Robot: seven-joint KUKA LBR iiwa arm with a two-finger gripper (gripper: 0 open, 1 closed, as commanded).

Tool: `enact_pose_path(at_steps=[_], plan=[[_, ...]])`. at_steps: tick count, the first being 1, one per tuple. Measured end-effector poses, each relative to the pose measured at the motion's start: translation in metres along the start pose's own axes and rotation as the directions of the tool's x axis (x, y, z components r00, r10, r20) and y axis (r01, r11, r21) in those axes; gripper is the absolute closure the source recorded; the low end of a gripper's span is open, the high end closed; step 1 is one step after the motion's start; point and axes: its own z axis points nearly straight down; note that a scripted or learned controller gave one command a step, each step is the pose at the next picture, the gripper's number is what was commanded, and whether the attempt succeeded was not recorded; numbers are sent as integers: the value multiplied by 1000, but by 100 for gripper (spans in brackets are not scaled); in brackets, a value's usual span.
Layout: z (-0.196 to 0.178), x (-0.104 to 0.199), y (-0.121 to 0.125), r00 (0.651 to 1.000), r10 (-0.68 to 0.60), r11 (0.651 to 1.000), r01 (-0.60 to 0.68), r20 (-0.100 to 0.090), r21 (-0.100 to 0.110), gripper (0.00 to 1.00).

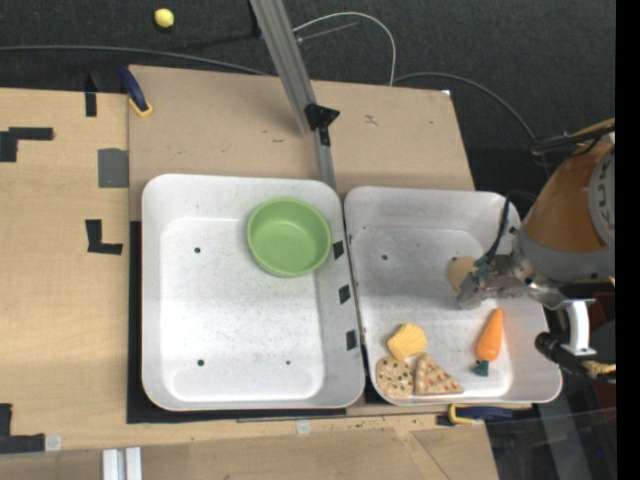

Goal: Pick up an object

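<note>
The claw (478,284) is down in the right bin (420,213), near its right edge, and I cannot tell how it is set. The toy carrot (489,337) lies just beside it, and the yellow block (407,342) and two crackers (417,377) sit by the front edge. The green bowl (289,237) sits at the back of the left bin (180,298), with lots of open floor in front.

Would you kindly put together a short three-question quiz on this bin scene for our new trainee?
1. True or false: the green bowl sits in the left bin.
2. Which lies nearest the carrot? A) green bowl B) pincer C) yellow ball
3. Fill in: the waffle pieces lie in the right bin's ____ edge area, nearest the camera.

Key: 1 true; 2 B; 3 front.
</note>
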Motion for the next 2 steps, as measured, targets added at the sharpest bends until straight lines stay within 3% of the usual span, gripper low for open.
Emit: enact_pose_path(at_steps=[2], plan=[[-115, -2, 3, 1000, 0, 1000, 0, 3, -8, 100]])
